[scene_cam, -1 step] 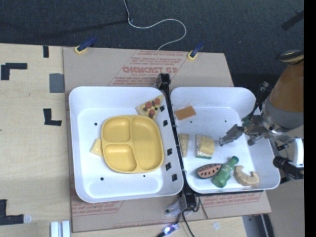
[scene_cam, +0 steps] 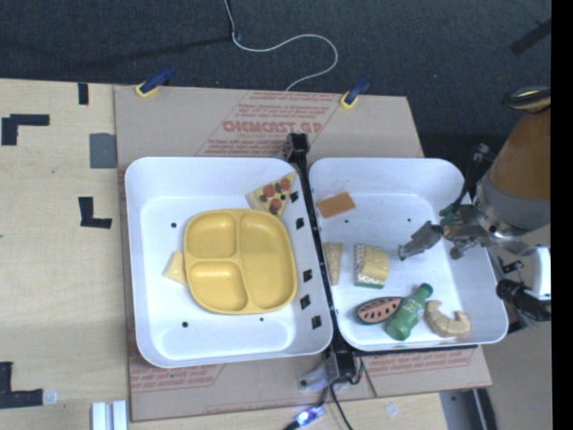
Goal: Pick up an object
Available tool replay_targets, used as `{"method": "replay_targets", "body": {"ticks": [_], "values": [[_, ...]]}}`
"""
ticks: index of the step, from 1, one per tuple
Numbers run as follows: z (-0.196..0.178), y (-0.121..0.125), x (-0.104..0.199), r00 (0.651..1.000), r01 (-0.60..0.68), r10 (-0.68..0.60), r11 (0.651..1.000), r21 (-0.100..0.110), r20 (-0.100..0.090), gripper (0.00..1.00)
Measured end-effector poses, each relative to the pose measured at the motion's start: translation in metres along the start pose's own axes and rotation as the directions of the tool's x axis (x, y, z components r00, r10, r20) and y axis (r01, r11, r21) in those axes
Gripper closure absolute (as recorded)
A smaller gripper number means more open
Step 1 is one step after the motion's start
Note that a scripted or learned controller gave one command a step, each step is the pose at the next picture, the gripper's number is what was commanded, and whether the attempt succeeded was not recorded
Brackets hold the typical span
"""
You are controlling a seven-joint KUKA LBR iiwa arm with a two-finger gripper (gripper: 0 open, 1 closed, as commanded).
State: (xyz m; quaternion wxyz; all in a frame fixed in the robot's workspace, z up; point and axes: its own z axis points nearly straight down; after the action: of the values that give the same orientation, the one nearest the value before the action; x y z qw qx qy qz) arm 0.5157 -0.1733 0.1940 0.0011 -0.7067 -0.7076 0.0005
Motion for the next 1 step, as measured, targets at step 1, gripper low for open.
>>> {"method": "replay_targets", "body": {"ticks": [1], "values": [[0.0438,-0.0007,0.0034,1.0,0.0,0.0,1.0,0.004,0.0,0.0]]}}
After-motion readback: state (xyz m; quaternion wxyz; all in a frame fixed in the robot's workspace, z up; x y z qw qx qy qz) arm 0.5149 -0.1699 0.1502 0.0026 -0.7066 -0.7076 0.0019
